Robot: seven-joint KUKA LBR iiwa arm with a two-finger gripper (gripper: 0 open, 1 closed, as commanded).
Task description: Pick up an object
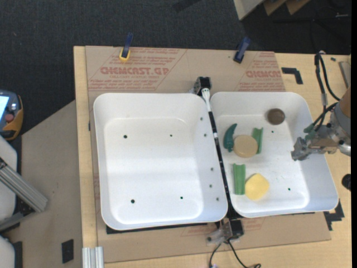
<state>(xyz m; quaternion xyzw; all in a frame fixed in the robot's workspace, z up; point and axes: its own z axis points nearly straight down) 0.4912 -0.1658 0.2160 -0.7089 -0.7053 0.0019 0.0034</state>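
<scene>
I had the gripper at the right bin's right edge — beside the yellow ball, short of it; finger state I couldn't tell.

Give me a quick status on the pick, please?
Gripper at right bin's right rim, holding nothing visible. Yellow piece, tan disc, brown ball, green pieces all lying in bin. Nothing blocking.

Bright, even overhead light washes out the white bins, casting soft shadows along their left walls; the dark floor shows grain.
</scene>
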